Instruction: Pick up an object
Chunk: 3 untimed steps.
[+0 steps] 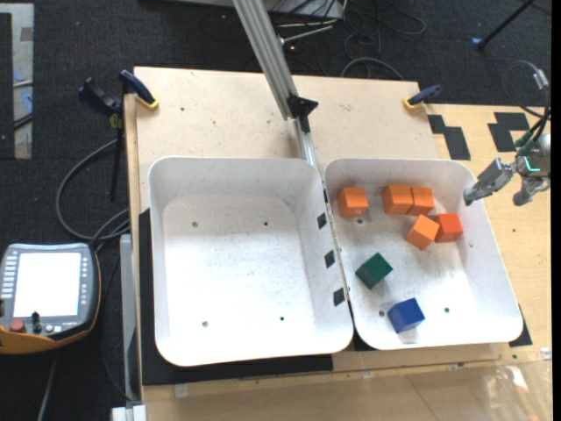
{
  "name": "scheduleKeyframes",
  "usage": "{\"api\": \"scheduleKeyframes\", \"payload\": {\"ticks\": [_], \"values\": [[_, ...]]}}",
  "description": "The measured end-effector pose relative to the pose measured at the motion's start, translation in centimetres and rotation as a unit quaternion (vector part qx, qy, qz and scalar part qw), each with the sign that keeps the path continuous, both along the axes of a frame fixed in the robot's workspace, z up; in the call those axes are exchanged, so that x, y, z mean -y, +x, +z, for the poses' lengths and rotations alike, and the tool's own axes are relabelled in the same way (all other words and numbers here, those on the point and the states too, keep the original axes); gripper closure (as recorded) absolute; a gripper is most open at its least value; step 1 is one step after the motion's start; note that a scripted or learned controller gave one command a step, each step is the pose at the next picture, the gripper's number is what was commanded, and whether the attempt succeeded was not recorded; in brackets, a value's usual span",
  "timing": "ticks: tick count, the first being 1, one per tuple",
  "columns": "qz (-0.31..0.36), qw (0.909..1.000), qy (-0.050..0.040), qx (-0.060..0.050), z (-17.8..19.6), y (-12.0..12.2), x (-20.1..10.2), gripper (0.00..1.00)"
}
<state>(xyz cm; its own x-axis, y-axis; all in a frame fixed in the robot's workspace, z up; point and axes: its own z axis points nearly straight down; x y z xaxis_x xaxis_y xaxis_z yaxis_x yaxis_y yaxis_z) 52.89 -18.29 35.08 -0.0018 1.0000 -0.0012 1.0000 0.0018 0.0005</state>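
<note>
Here is the bench (228,112), a pale wooden board with two shallow white bins side by side on it. The left bin (166,235) shows just its speckled floor. The right bin (500,279) carries all the blocks.

Along the far side of that right bin sits an orange block (353,201) near the dividing wall, apart from the rest. Further right, two more orange blocks (408,199) stand touching each other. Just nearer than those, another pair — a lighter orange cube (423,231) tilted on its corner and a redder one (449,226) pressed against it. Towards the middle, a green block (374,269) stands alone, and nearest of all a blue block (406,314) sits close to the near rim.

The tool (480,188) comes in from the right, just at the far-right rim of the right bin, above the edge rather than over the blocks. It is small and partly blurred here — whether it is spread or pressed together, I cannot tell. Nothing sits visibly in its grip. The nearest blocks to it are the reddish cube and the touching orange pair, both well inside the bin.

Off the bench on the left, a handheld control pendant (48,296) lies on the dark floor.
</note>
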Motion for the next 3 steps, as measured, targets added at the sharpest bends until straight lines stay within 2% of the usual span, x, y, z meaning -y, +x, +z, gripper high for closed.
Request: {"api": "scheduleKeyframes", "payload": {"ticks": [2,3], "values": [[0.000,1.0000,-0.0001,0.000,0.0,0.0,0.0,0.00],[0.001,1.0000,-0.0010,0.001,1.0,0.1,0.0,1.00]]}}
